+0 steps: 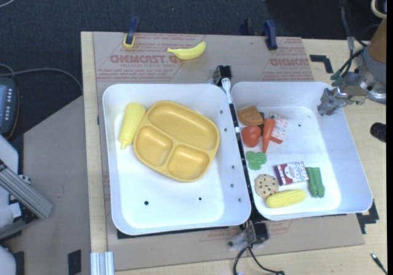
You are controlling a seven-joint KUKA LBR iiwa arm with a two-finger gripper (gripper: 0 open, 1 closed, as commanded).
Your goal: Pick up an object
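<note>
Orange plastic carrot [268, 134] at right-center looks light, stiff and slick, best pinched across its middle; the jaws' [326, 104] opening I cannot tell.

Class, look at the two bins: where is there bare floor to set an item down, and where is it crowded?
Free: the left bin's front strip below the yellow tray, and the right bin's right part, from the gripper down past the green pickle. Crowded: the right bin's left side, where carrot, tomato, cookie and corn cluster.
</note>
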